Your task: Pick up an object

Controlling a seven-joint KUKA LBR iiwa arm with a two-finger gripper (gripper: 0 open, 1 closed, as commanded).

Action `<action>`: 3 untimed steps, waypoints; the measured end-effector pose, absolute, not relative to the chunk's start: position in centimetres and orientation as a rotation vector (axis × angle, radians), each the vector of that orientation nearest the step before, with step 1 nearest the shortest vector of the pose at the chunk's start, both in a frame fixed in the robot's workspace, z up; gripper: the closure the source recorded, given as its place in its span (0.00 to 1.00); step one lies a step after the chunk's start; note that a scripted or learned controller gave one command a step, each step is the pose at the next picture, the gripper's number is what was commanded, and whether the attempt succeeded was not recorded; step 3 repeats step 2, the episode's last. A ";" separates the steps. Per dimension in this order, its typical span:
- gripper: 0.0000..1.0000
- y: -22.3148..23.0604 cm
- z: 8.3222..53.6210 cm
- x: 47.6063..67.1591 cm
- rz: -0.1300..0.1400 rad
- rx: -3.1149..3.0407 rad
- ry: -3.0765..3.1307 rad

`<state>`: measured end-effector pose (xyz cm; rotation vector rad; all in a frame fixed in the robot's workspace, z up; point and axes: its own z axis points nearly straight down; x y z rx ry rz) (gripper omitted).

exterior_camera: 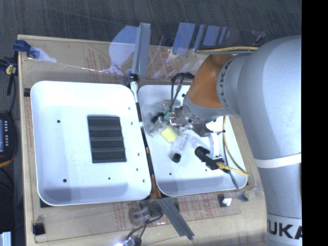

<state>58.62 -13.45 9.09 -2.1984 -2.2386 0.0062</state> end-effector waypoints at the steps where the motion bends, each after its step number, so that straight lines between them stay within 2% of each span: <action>1: 1.00 -13.5 10.1 58.6 0.009 -2.192 -2.244; 2: 1.00 -8.4 23.2 59.5 0.000 -2.225 -2.216; 3: 1.00 -8.4 23.2 59.5 0.000 -2.225 -2.216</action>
